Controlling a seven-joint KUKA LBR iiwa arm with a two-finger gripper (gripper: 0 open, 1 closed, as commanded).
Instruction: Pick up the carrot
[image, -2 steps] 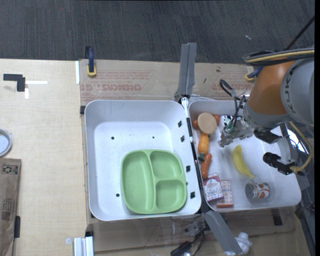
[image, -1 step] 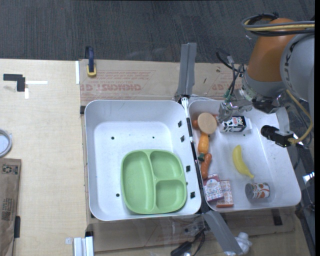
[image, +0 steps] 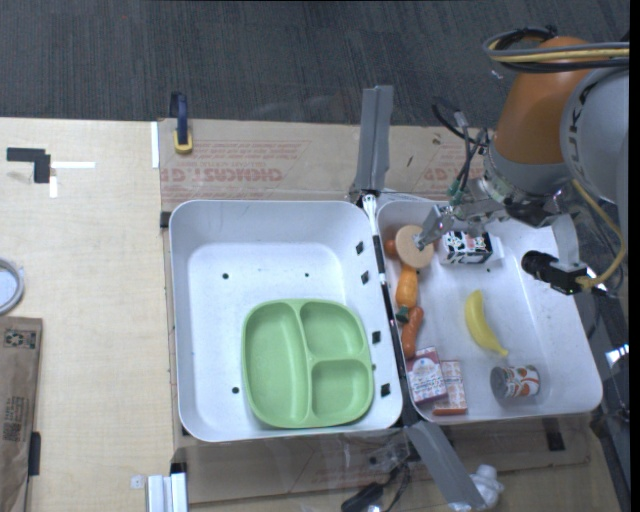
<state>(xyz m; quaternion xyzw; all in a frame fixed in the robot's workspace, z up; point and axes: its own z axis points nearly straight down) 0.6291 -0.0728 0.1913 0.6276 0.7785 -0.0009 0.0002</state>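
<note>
It looks like a robotics lab — a plywood bench carries two white bins, a clamp sits at upper left, and cables run along the arm at upper right.

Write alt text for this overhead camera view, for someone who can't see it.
A robot arm's pincer hovers over the far end of the right bin, which holds a carrot, banana, can and small carton. The left bin holds a green divided plate.

Orange carrot with a green tip, yellow banana, light green divided plastic plate, white bins, black-and-white patterned carton just beside jaws.
</note>
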